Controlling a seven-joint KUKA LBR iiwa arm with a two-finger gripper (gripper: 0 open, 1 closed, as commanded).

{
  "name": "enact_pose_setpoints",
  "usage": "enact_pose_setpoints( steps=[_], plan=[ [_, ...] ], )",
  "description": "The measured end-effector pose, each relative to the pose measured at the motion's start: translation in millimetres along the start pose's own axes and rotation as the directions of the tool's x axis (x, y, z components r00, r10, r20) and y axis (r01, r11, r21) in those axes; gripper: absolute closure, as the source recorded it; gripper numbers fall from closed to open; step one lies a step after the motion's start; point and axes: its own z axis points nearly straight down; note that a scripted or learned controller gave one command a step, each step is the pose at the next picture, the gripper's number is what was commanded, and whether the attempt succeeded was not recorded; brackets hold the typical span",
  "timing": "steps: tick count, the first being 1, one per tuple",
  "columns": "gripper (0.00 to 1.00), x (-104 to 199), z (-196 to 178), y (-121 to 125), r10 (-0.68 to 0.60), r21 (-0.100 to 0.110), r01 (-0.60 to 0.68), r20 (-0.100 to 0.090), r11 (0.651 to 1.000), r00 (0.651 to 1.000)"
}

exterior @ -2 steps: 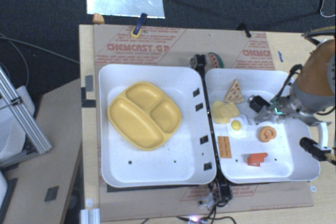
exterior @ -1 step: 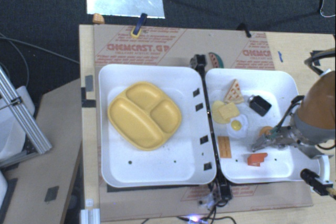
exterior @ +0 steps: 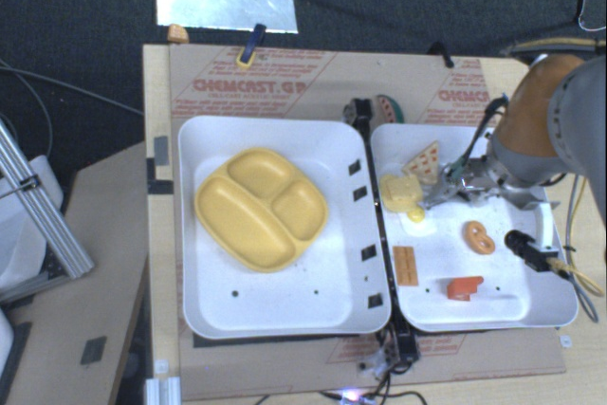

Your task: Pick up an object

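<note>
Though finger spread on the gripper [exterior: 438,195] can't be told at this slant, tips sit beside the pale yellow block [exterior: 399,193], cracker wedge [exterior: 424,162] just behind; a close may nudge either away.

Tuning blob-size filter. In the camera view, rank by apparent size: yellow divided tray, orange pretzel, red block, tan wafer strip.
1. yellow divided tray, by far the largest, in the left bin.
2. tan wafer strip and red block, right bin: similar footprint, too close to rank.
3. orange pretzel, slightly smaller.
</note>
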Motion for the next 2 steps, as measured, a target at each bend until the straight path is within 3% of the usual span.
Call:
enact_pose_setpoints(
  steps=[1,2],
  plan=[
    [0.0,-21,1,-112,0.017,0.019,-0.017,-0.002,1.0,1.0],
    [0.0,8,1,-62,0.004,0.007,-0.004,-0.001,1.0,1.0]
  ],
)
